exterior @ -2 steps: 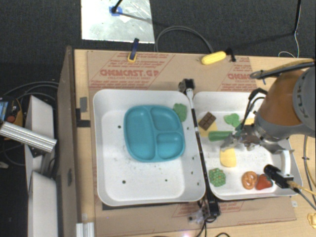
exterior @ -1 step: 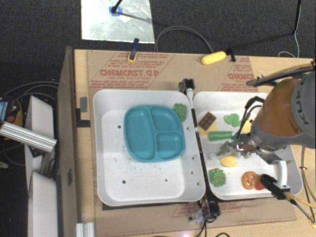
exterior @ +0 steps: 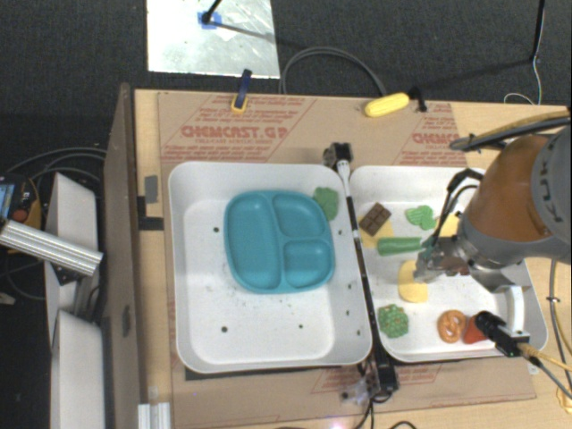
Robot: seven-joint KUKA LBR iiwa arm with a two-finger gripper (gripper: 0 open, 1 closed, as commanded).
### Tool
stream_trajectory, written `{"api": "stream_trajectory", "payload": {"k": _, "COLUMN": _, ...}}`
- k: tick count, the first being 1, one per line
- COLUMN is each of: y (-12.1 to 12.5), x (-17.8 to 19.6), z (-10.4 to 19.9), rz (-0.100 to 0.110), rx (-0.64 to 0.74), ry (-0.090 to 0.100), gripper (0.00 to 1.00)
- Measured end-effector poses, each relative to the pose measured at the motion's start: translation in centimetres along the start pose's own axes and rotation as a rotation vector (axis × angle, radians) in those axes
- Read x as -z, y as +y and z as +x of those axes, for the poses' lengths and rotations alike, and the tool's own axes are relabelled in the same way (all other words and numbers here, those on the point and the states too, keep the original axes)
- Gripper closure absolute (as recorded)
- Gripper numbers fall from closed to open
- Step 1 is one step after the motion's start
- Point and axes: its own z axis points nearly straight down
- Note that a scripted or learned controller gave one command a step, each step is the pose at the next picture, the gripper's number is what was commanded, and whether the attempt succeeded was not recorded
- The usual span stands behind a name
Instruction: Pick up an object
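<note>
The arm hides the gripper, its state unclear, touching a yellow piece mid right bin.

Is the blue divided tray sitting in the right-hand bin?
No, the blue divided tray lies in the left bin, while the right bin holds the small food items.

tray teal | bins white | wrist band orange

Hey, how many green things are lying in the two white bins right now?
4: one beside the blue tray in the left bin, then a leafy piece, a long piece and a broccoli-like piece in the right bin. The arm may hide more.
</note>
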Motion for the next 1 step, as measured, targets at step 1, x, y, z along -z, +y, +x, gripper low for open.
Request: {"api": "stream_trajectory", "payload": {"k": 1, "y": -0.02, "x": -0.04, "z": 0.01, "rz": 0.001, "rx": 0.0, "ry": 0.0, "gripper": 0.0}}
